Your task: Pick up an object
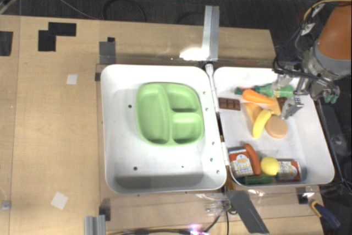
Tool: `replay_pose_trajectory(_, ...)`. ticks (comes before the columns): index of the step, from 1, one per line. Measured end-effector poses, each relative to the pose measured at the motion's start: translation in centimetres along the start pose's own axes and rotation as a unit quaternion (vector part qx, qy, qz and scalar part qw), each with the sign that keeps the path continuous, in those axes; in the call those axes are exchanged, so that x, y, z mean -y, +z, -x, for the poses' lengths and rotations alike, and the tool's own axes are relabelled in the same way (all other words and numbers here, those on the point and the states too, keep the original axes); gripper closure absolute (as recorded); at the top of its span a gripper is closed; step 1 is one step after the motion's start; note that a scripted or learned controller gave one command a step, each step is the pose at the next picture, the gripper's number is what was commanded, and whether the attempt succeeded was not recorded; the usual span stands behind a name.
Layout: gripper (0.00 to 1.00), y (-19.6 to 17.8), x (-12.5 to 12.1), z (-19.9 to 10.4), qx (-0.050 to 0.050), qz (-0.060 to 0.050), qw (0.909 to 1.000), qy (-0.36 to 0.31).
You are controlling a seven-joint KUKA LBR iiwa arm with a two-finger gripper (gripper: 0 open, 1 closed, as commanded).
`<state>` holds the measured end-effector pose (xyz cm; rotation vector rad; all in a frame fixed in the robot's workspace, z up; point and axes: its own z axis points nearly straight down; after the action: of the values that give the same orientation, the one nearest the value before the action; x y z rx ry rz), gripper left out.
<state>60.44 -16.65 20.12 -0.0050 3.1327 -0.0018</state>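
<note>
My gripper hangs over the upper right part of the right bin, its fingers apart with nothing between them. It sits just right of an orange carrot and a green item. Just below-left of the fingertips lies a tan round disc, with a yellow banana beside it. A yellow wedge and a brown chocolate bar lie further left.
Along the right bin's front edge are a red-labelled can, a sausage, a lemon and a small bottle. The left bin holds a green divided plate. A metal post stands behind the bins.
</note>
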Motion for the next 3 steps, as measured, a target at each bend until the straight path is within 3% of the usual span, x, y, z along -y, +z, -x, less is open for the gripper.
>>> replay_pose_trajectory(1, 0.0, 10.6, -4.3, 3.6, 0.009, -0.001, 0.9995, -0.032)
replay_pose_trajectory(2, 0.0, 10.9, -8.0, 0.3, 0.006, -0.001, 0.9992, 0.039)
replay_pose_trajectory(3, 0.0, 11.3, -8.4, 2.5, 0.002, 0.001, 0.9957, 0.093)
